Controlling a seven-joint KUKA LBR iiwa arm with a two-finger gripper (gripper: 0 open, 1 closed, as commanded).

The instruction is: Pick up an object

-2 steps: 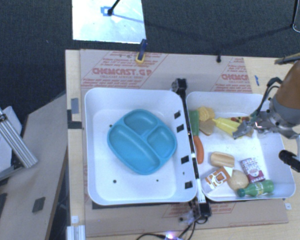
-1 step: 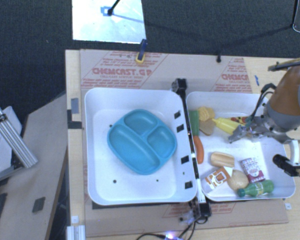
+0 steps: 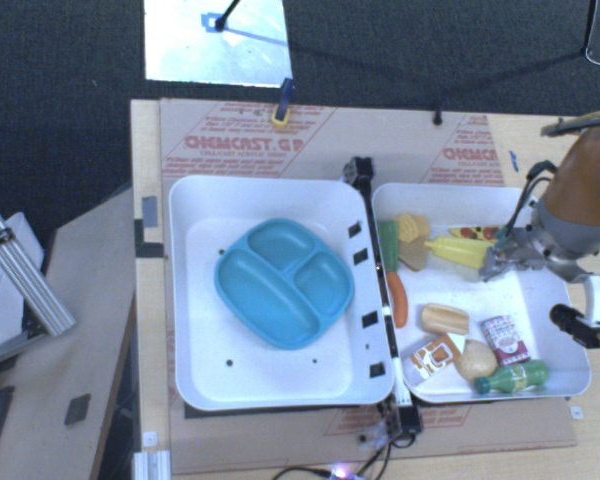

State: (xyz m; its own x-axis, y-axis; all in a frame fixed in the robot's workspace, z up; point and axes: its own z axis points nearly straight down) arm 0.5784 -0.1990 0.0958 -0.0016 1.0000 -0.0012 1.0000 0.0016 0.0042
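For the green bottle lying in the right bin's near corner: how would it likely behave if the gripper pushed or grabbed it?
The green bottle lies on its side, so a sideways nudge would probably roll it. It looks like smooth moulded plastic, likely light and rigid, perhaps slippery. The bin wall and the beige potato-like piece beside it may crowd the gripper.

arm: grey casing | orange band above wrist | dark cable along its side | gripper: grey metal
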